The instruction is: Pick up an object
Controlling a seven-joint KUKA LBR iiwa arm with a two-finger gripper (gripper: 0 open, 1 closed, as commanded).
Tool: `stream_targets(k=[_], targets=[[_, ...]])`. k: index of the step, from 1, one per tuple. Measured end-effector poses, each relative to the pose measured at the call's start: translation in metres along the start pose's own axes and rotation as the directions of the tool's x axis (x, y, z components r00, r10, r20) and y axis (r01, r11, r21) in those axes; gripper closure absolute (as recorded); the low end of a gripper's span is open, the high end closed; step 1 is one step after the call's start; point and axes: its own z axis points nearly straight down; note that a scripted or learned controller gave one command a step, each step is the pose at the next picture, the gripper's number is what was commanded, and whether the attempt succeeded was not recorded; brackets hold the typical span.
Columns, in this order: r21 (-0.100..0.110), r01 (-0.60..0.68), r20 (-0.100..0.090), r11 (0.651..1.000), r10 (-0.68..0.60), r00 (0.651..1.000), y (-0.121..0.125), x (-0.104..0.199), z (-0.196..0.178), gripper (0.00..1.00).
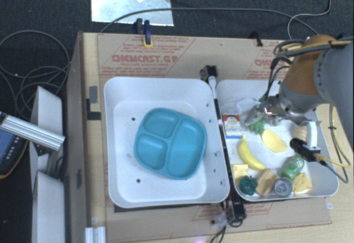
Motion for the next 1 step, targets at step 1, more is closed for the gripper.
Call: stream_targets(k=[1], targets=[[-0.003, 0.003, 0.001, 1.000, -0.003, 1.000, 0.0010, -0.0002, -0.0110, 1.00]])
